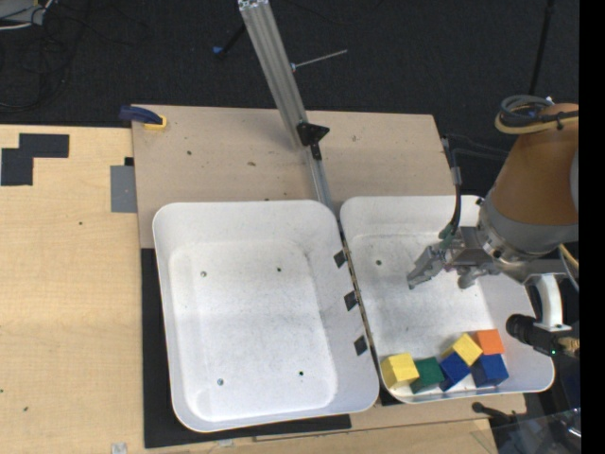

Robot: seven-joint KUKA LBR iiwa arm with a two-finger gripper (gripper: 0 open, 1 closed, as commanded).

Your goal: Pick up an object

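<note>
Several small blocks lie clustered in the front right corner of the right bin (397,225): a yellow block (400,368), a green block (427,375), a second yellow block (466,349), a blue block (454,371), an orange block (490,340) and a dark blue block (490,371). My gripper (442,268) hangs over the middle of the right bin, behind the blocks and apart from them. Its grey fingers (422,270) point left and down, spread apart, with nothing between them.
The left bin (246,310) sits beside the right one, with black clips (348,300) along the shared edge. A slanted aluminium bar (279,74) rises behind the bins. The arm's orange band (539,183) fills the right side.
</note>
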